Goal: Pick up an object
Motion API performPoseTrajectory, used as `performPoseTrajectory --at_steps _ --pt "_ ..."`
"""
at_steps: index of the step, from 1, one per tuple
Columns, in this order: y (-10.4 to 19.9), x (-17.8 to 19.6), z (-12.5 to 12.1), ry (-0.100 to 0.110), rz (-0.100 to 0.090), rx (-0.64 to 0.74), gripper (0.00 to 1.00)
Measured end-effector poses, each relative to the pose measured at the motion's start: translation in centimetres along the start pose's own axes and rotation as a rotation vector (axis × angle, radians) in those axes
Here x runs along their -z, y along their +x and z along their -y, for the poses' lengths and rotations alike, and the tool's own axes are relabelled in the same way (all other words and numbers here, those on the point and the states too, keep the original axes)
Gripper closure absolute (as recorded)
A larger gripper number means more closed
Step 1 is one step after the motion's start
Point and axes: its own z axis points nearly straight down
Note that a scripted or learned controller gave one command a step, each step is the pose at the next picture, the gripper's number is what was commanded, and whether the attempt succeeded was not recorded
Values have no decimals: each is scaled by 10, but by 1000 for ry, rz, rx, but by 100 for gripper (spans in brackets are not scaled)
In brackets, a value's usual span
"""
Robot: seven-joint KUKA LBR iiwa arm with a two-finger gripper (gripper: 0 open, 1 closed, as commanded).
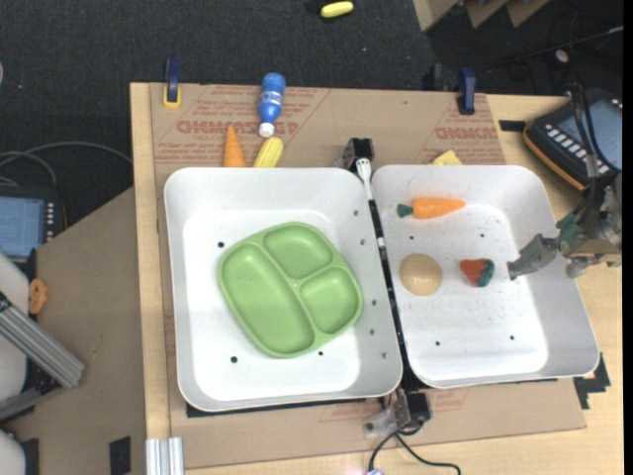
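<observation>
The right bin [524,349] holds three small items. A toy carrot [431,207] lies near its back wall, a beige round piece [420,273] sits toward its left side, and a red piece with a green end [477,271] lies at its middle. My gripper [531,256] reaches in from the right edge, low over the right side of this bin. It is just right of the red piece and apart from it. Nothing shows in its grasp.
The left bin [198,216] holds a green divided plate [290,287]. Behind the bins on the bench lie a blue bottle [270,102], an orange piece [232,149], a yellow corn piece [268,152] and a yellow scrap [447,158]. A black device [572,144] sits at the far right.
</observation>
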Motion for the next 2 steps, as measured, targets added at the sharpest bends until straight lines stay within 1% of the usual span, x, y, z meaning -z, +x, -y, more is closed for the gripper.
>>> performPoseTrajectory --at_steps 1,2 --pt "-15 -171 -39 1 0 -1 0" --pt "-4 -165 -119 -7 2 5 0"
